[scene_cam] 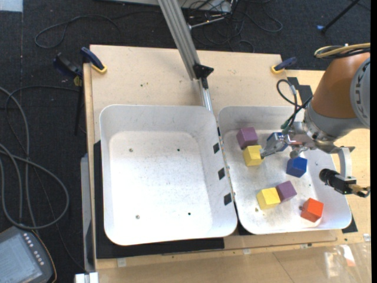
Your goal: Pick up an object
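The right bin holds several small cubes: a purple one, a yellow one just below it, a blue one, a second yellow one, a second purple one touching it, and an orange one near the front right corner. My gripper reaches in from the right and sits low, just right of the upper yellow cube and left of the blue cube. No cube is visibly between its fingers.
The left bin lies beside the right one, sharing a middle rim. A slanted metal pole rises from behind the bins. Clamps and cables sit at the bench's back corners.
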Available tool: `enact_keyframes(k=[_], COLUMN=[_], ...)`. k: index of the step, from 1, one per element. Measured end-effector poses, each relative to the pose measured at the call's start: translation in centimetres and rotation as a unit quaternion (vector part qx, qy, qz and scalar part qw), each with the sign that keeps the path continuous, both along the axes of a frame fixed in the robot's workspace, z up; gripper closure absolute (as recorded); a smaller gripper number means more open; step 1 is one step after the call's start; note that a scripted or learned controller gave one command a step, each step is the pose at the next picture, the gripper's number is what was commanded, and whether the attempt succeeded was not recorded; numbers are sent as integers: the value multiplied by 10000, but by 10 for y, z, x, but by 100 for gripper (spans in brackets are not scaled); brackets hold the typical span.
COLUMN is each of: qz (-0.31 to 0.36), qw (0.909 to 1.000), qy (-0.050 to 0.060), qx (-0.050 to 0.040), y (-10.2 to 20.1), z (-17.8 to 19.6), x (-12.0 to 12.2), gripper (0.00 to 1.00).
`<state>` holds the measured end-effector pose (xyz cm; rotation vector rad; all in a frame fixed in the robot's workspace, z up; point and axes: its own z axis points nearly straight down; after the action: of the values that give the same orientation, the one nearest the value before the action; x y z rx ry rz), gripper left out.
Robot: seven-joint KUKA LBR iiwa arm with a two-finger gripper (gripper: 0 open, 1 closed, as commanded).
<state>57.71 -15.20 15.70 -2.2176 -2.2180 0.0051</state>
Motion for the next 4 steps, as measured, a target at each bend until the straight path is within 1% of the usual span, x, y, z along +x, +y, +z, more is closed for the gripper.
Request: enact_keyframes(k=[1,2,3,4], qz=[0,4,5,4], qw=[10000,10000,10000,10000], qy=[-50,-85,-57,-62], qx=[17,-4,-17,-20], y=[-2,-3,-7,-13], z=[-38,-25,19,64], x=[4,5,2,5], gripper=[0,100,100,100])
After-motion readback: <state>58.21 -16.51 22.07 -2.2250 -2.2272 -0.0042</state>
